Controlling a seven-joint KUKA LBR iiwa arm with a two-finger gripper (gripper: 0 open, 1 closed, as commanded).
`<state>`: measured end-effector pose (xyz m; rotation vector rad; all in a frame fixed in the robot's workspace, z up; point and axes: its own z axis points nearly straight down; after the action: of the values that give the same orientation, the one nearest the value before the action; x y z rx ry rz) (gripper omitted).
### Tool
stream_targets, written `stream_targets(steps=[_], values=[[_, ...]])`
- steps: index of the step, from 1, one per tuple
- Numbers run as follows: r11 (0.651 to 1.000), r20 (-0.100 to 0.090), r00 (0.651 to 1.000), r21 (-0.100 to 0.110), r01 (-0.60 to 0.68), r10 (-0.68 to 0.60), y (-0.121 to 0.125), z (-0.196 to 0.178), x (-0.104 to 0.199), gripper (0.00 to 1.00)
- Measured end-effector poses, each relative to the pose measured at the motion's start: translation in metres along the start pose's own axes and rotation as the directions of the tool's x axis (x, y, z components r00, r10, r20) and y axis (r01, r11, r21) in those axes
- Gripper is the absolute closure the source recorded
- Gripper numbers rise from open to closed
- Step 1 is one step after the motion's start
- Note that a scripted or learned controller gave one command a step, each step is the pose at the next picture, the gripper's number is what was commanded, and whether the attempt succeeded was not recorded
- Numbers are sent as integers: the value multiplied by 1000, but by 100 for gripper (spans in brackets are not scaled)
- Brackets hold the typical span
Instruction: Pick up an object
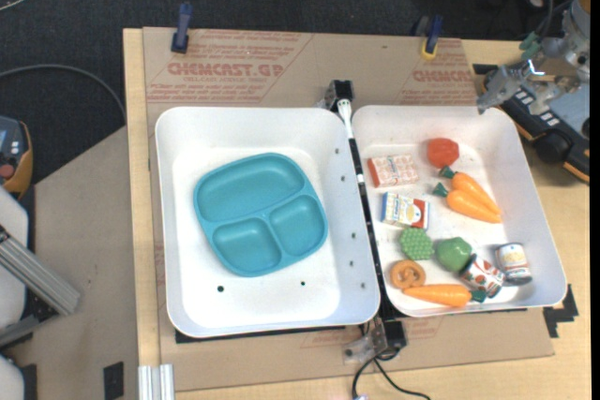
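The right bin (534, 192) holds several toy foods. Among them are a red tomato (442, 151), a large orange carrot (472, 198), two small printed boxes (393, 170) (405, 211), a green bumpy piece (417, 244), a green pepper (454, 253), a brown pretzel (407, 274), a thin carrot (436, 295) and a small can (512, 262). My gripper (508, 87) hangs at the upper right, above and just outside that bin's far right corner, apart from every object. Nothing shows in its grasp.
The left bin (178, 201) holds a teal divided plate (261, 213). Both bins rest on a cardboard sheet (281, 66) held by two clamps (181, 25) (431, 35) at the back edge. Black hardware (553, 131) lies beside the right bin.
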<state>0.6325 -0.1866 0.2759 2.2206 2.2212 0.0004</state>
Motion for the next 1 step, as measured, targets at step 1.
stream_targets(steps=[1], values=[[1000,3,1000,-5,2,-2,36,-1,-9,0]])
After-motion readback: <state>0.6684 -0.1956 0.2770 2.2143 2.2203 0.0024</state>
